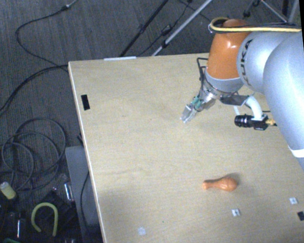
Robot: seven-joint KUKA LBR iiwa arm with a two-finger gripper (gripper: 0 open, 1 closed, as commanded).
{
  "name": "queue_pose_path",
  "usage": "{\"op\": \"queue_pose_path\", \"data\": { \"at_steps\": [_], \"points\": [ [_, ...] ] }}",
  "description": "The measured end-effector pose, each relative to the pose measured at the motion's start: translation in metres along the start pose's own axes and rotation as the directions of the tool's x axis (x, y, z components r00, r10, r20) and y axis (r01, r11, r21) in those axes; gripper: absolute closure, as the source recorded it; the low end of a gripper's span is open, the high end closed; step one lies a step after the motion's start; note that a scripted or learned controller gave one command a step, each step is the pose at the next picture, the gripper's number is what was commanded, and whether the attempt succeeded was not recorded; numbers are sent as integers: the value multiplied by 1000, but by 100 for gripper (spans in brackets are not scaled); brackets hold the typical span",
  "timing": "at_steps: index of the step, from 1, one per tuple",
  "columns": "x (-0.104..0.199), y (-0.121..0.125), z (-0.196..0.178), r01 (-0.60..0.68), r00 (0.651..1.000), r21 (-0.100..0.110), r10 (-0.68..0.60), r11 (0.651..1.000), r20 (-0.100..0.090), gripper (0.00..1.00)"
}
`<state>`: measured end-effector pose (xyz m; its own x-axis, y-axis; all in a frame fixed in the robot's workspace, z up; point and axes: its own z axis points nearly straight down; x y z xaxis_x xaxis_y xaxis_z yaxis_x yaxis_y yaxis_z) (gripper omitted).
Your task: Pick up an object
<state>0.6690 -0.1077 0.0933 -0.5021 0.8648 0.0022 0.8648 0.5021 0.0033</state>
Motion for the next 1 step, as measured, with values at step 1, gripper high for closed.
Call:
{"op": "queue_pose_path", "data": {
  "at_steps": [1],
  "points": [
    [37,21,-90,-247,969,3,247,969,4,100]
  ]
}}
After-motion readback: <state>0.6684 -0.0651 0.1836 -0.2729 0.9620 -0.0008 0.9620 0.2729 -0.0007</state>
